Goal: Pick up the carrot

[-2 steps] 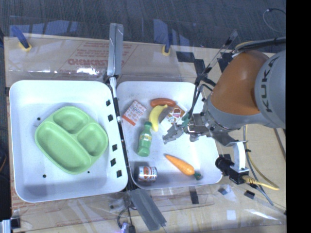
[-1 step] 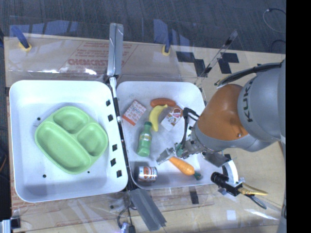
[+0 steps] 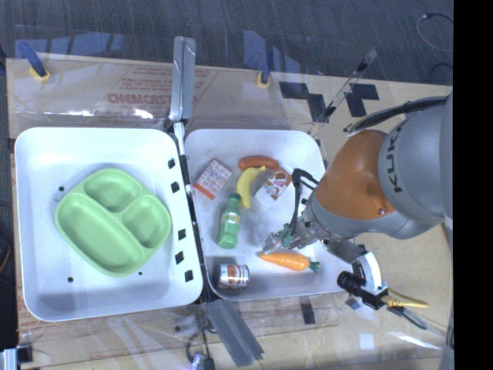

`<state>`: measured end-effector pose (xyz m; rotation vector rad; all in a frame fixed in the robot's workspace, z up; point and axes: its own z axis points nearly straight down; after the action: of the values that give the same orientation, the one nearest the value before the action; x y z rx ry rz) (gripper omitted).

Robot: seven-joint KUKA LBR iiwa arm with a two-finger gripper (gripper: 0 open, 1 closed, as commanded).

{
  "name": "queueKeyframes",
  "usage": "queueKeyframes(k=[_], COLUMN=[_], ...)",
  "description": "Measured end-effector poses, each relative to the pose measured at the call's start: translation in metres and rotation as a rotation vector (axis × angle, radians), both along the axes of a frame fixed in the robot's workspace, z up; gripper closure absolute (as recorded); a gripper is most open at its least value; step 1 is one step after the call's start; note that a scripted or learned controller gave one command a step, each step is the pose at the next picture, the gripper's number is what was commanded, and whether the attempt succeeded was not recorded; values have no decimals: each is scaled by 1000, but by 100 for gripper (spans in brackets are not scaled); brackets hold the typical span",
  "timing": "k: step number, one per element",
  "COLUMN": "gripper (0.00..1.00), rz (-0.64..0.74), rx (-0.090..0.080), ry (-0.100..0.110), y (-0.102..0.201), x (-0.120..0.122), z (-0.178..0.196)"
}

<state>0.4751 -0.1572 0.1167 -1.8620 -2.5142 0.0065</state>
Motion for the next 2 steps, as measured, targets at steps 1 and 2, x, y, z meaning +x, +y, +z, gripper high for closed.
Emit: queueKeyframes(k=[1, 2], gripper=[0, 0], rz=[0, 341], rx=[0, 2], ry=[0, -8], y=[0, -48], x=[0, 1], z=[0, -25])
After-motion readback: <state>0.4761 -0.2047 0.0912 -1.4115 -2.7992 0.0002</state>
